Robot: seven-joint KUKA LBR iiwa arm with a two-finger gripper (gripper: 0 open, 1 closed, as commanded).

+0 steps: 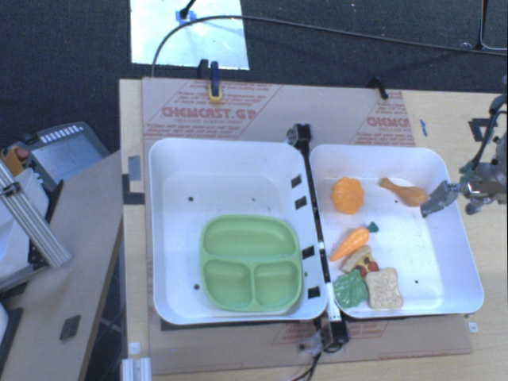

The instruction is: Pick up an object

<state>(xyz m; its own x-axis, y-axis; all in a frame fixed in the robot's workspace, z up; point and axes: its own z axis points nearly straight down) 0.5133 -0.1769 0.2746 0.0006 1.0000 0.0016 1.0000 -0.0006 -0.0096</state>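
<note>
Toy chicken drumstick (402,190), right bin (444,252): light, rigid, smooth plastic; grip across narrow bone end. End effector (439,198) just beside it; open or closed, cannot tell.

Item 1: the protective sheet (274,105) lying on the worktop (131,117) under the two bins, toward the far edge. I read red block lettering "CHEMCAST" followed by what looks like "GP", printed large near the far left corner, with a smaller red line above it too fine for me to read. Item 2: the same red wording repeated at a slant near the far right corner of that sheet, partly legible. I can read no other text, number or label from here.
</note>
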